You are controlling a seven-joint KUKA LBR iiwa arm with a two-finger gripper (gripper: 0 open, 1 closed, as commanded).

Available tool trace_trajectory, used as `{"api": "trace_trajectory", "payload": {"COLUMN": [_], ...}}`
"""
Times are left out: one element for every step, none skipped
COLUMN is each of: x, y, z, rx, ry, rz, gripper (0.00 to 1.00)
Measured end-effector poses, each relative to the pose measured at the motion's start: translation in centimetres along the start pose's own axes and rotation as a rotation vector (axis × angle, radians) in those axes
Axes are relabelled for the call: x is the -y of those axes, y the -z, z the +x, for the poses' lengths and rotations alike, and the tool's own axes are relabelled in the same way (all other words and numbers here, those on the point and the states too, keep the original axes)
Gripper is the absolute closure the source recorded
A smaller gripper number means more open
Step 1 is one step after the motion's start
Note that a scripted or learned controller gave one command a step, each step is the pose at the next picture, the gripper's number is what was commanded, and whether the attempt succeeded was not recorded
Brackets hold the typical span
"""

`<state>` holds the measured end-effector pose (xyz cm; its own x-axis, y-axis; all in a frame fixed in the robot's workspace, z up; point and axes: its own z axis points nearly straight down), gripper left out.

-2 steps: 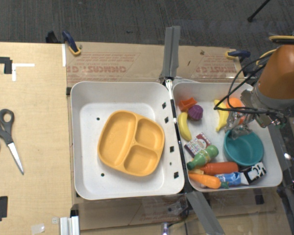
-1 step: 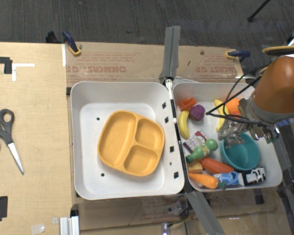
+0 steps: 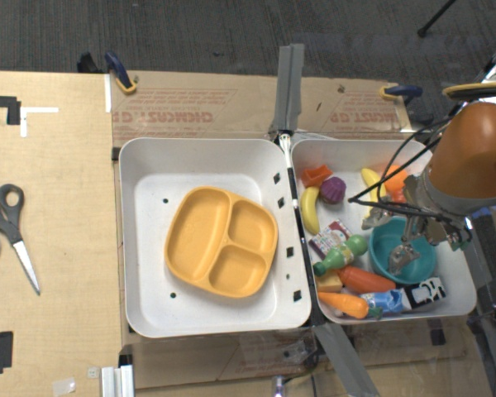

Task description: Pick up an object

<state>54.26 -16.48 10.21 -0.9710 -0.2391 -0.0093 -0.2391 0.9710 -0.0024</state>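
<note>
The right bin [image 3: 459,303] holds several toy foods: a banana [image 3: 311,210], a purple piece [image 3: 334,189], an orange piece [image 3: 317,174], a green bottle [image 3: 342,255], carrots [image 3: 365,279] and a teal bowl [image 3: 403,250]. My gripper [image 3: 403,257] hangs over the teal bowl, its metal fingers pointing down into it. I see nothing between the fingers. The arm's orange band [image 3: 478,151] sits above the bin's right side and hides part of it.
The left bin [image 3: 140,246] holds a yellow three-compartment plate [image 3: 221,241]. A black-and-white item [image 3: 426,292] lies at the right bin's front edge. Scissors [image 3: 15,230] lie on the bench far left. Blue clamps [image 3: 120,70] hold the cardboard at the back.
</note>
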Motion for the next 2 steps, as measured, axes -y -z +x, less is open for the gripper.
{"api": "trace_trajectory", "payload": {"x": [-4.5,3.6], "y": [-0.9,-0.9], "z": [-7.7,-11.3], "rx": [-0.005,-0.002], "ry": [0.04,-0.024], "rz": [-0.003,0.0], "gripper": [0.0,0.0]}}
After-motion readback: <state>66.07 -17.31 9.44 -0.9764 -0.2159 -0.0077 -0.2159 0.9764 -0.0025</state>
